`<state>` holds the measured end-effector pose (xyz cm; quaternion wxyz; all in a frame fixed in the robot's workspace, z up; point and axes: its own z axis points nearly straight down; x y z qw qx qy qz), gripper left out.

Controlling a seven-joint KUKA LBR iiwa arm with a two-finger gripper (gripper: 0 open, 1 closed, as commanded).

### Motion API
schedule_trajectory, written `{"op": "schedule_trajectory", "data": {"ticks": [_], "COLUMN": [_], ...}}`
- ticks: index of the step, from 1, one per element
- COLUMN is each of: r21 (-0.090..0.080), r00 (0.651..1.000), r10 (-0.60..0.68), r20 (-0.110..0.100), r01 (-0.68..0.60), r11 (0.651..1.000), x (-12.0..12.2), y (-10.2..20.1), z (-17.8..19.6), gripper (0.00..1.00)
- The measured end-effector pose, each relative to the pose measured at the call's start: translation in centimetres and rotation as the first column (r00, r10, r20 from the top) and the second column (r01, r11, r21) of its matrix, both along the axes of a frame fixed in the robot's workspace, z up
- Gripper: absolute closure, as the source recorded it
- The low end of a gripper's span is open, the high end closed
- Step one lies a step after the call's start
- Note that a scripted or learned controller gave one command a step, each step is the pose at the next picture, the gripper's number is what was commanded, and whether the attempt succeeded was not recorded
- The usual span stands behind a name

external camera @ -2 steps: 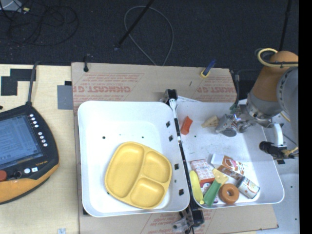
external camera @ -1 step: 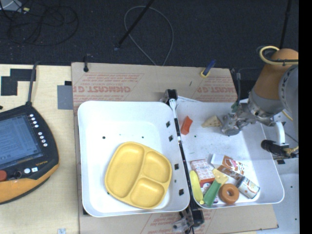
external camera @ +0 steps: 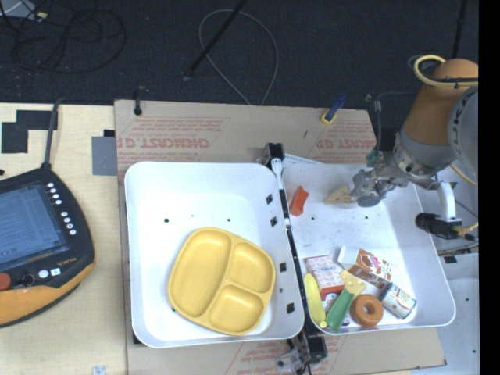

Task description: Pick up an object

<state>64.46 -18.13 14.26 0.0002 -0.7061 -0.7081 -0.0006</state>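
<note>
My gripper (external camera: 366, 189) hangs over the back of the right bin (external camera: 426, 256), below the orange band of the arm (external camera: 433, 108). A small tan wedge (external camera: 338, 197) lies right against the gripper's left side; I cannot tell whether it is gripped or only touched. An orange-red block (external camera: 298, 201) lies near the bin's back left corner. At the front of the bin are piled a yellow banana (external camera: 312, 297), a green cylinder (external camera: 339, 309), a brown donut (external camera: 366, 310), small cartons (external camera: 373, 266) and a can (external camera: 398, 301).
A yellow divided plate (external camera: 221, 280) lies in the left bin (external camera: 156, 201). A black divider (external camera: 283, 225) runs between the bins. A teach pendant (external camera: 35, 241) rests on the bench at far left. Cables lie on the dark floor behind.
</note>
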Motion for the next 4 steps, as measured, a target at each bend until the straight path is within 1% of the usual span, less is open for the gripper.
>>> {"op": "schedule_trajectory", "data": {"ticks": [1,2,3,4], "r21": [-0.001,0.0,0.001,0.001], "r00": [1.0,1.0,1.0,1.0], "r10": [-0.004,-0.001,0.0,0.003], "r20": [-0.007,-0.005,-0.005,-0.002], "r01": [0.004,0.001,0.0,-0.003], "r11": [1.0,1.0,1.0,1.0], "x": [-0.2,-0.1,-0.1,-0.9], "y": [-3.1,-1.3,1.7,8.1], "z": [-3.8,-4.5,-3.3,1.7], "gripper": [1.0,1.0,1.0,1.0]}}
